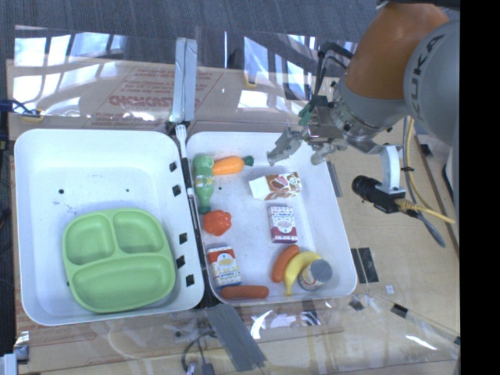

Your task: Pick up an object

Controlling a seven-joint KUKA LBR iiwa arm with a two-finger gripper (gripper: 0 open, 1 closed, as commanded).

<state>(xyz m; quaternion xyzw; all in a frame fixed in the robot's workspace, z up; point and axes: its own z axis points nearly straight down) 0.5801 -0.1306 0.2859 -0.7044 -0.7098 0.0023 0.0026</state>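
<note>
Fingers (279, 151) spread apart with nothing between them, gripper (301, 153) above the right bin's (344, 241) far edge.

Labels on the two small cartons are too blurred to read. From the right, the grey arm (406, 53) bends down over the bin. Just below the gripper lies a white-and-red carton (276, 185), with a red carton (283, 223), carrot (228, 165), green bottle (204, 181), tomato (217, 223), juice box (223, 266), sausage (244, 292), banana (301, 266) and can (316, 274). The left bin (47, 170) holds a green divided plate (118, 260).
</note>
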